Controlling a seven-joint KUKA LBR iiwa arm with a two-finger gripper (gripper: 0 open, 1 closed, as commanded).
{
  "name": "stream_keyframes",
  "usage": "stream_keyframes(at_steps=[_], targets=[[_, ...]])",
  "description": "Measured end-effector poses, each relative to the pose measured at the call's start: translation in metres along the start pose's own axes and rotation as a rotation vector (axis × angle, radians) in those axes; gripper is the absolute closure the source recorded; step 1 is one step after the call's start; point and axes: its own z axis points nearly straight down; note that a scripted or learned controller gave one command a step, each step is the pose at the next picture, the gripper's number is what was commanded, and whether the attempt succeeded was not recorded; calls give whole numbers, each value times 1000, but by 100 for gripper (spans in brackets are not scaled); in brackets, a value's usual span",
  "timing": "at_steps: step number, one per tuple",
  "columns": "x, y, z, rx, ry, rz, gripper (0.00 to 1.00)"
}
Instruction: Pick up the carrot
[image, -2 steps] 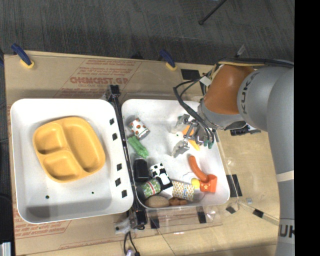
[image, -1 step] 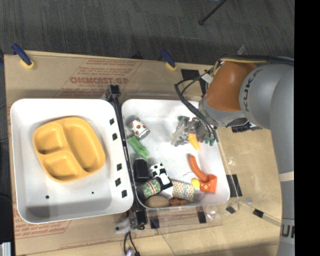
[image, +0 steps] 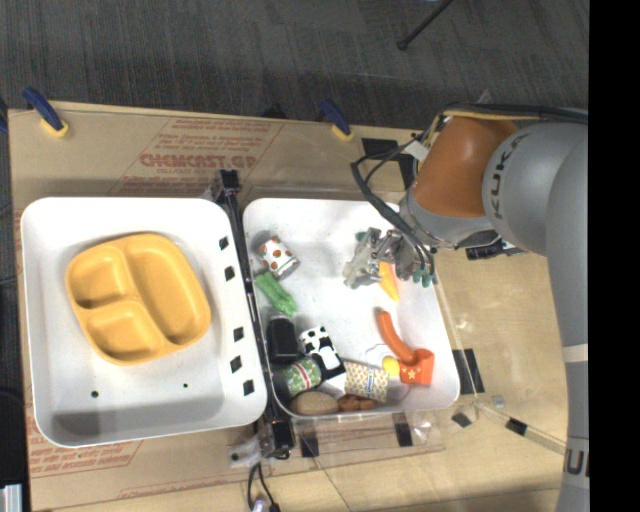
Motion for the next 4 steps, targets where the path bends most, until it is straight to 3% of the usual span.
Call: stream_keyframes(at_steps=[1, 2, 3, 4], targets=[[45, -20, 23, -3, 7, -325, 100], [29, 19, -52, -2, -3, -298, 100], [27, -17, -95, -1, 1, -689, 100], [65, 39, 22, -12, 13, -779, 100]])
